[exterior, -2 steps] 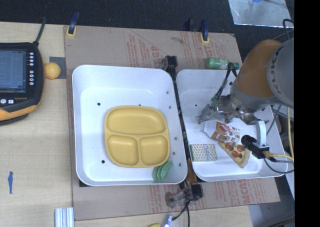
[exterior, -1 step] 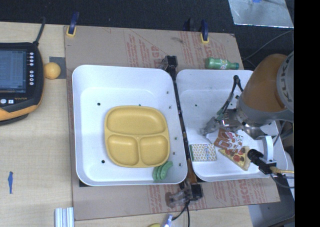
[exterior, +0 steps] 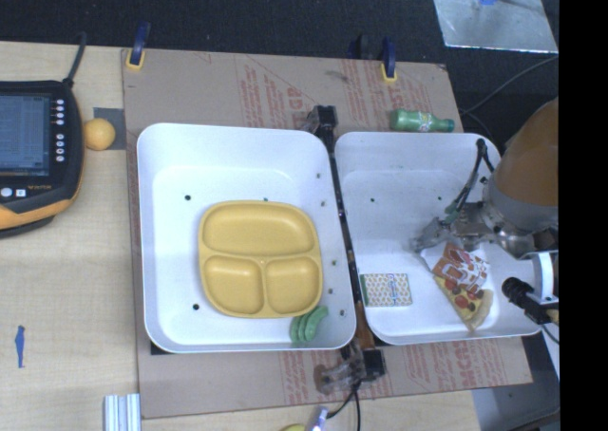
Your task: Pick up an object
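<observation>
We take the left bin (exterior: 152,230) as our landmark and read across from it. Well to its left, on the surface (exterior: 57,325), lies a black and orange control pendant (exterior: 33,159), with a small yellow ball (exterior: 99,133) between the pendant and the bin's upper left corner. Inside the left bin we see a yellow divided tray (exterior: 258,256) lying flat near its middle, and a small green object (exterior: 309,325) just beside the tray's lower right corner, against the bin's near wall.

Touching the left bin's right side is the right bin (exterior: 380,163). In it, close to the shared wall and toward the near edge, a small flat card (exterior: 386,289) with a green patterned face lies on the floor. Further right from the left bin we find a flat red and yellow pizza-slice packet (exterior: 464,282), lying in the right bin's lower right part. Beyond the right bin's far rim, on the cardboard, a small green bottle (exterior: 422,121) lies on its side.

Farthest from the left bin, the arm reaches in, and its gripper (exterior: 446,233) sits low in the right bin, just above the packet's upper edge. We cannot tell how the jaws stand, nor whether they touch the packet.
</observation>
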{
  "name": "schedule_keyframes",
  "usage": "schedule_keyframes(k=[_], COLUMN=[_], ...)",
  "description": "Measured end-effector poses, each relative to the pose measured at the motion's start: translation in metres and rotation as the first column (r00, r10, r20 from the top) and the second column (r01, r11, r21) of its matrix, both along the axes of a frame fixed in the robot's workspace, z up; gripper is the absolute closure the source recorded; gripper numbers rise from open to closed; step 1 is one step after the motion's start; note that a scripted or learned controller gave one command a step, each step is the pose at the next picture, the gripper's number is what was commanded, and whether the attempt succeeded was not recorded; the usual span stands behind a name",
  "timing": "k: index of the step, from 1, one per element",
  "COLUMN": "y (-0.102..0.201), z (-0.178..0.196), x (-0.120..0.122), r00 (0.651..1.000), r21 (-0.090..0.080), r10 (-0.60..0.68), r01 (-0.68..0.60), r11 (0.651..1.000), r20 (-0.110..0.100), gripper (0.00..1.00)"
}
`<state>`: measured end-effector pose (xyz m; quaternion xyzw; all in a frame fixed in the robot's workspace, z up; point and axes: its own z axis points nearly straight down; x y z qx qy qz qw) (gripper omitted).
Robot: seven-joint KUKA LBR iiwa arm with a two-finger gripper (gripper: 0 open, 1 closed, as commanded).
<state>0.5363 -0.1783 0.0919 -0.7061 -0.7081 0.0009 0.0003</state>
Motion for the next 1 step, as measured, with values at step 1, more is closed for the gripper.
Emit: schedule_keyframes(k=[1], y=[-0.0113], z=[-0.0001], x=[-0.028], r00=[1.0], r21=[0.0], r10=[0.002], r01=[-0.002], r11=[1.0], r20=[0.0], gripper=[0.0])
